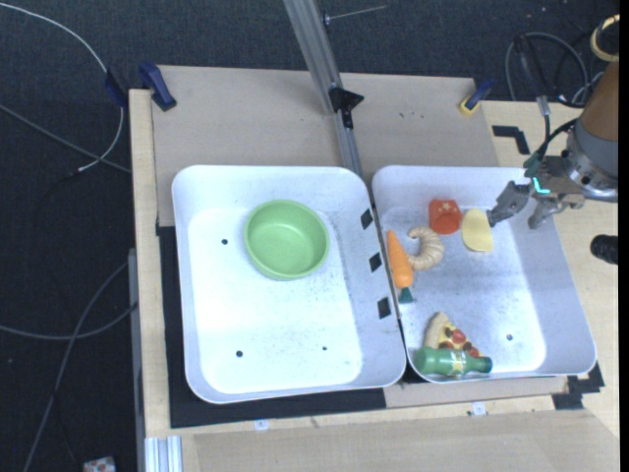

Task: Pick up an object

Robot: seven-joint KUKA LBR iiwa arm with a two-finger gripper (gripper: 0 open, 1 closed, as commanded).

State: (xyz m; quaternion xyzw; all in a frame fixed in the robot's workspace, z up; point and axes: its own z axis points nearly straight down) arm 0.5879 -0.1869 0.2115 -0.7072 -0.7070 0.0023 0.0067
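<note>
The right bin holds a red pepper-like toy, a pale yellow piece, a beige curled pastry, an orange carrot, a pizza slice and a green bottle lying on its side. My gripper hangs over the bin's upper right part, just right of the yellow piece. Its fingers are spread open with nothing between them.
The left bin holds a green bowl near its upper middle. A grey metal bar slants down from the top to the gap between the bins. Blue and yellow clamps sit at the bench's far corners.
</note>
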